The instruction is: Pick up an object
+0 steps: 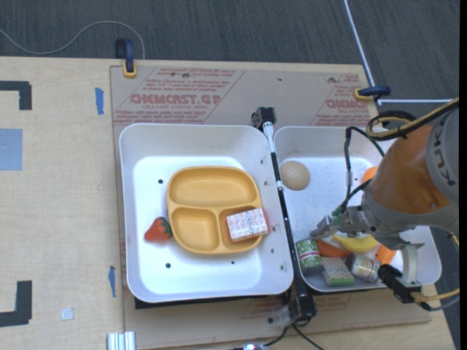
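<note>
**Remote desk:** I have the gripper (343, 228) low in the right bin (321, 141), over the pile along that bin's near edge. The orange band and grey wrist cover it from above, so I cannot tell how it is set or whether it has hold of anything.

**Floor:** What is under it?

**Remote desk:** A yellow banana-shaped piece (359, 243) sits just below the wrist, touching or very close to it; I can't separate the two. Beside that is an orange-red carrot-like piece (330, 249). Toward the bin's near left corner lies a green-labelled can (307, 256), then a small greenish packet (336, 270) and a small jar or can (364, 269) on its side, all crowded together against the near wall.

**Floor:** Anything apart from the pile?

**Remote desk:** A tan egg-like ball (295, 175) rests alone near the far left corner of the right bin, well apart from the gripper. A bit of orange (369, 173) shows at the arm's far side; I can't say what it is.

**Floor:** And the other bin?

**Remote desk:** The left bin (139, 210) carries a yellow divided plate (211, 188) near its middle. A pink-and-white box (246, 224) lies in the plate's near right compartment. A strawberry (157, 230) sits on the bin floor, touching the plate's left edge. Both bins rest on a printed cardboard sheet (182, 93) on the bench.
</note>
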`<state>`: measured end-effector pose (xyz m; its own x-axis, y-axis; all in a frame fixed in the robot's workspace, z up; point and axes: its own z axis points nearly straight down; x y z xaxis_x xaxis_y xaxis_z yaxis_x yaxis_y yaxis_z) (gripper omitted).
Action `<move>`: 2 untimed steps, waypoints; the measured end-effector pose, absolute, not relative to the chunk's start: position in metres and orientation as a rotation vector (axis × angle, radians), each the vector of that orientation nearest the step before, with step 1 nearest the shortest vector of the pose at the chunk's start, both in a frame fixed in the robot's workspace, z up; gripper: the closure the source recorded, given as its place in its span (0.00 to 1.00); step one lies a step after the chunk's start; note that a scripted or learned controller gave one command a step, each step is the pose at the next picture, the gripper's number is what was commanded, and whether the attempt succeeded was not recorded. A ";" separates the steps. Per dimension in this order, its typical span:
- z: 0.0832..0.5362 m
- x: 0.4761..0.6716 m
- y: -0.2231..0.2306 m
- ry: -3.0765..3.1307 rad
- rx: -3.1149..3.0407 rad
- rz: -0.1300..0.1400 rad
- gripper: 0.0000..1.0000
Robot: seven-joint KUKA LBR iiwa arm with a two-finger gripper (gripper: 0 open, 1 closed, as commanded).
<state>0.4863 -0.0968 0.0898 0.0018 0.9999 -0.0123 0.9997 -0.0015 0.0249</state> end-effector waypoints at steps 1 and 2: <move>0.090 0.486 -0.096 2.201 2.204 0.014 0.00; 0.090 0.486 -0.099 2.209 2.203 0.018 0.00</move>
<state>0.4864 -0.0985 0.0900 -0.0026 1.0000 -0.0075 0.9997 0.0028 0.0236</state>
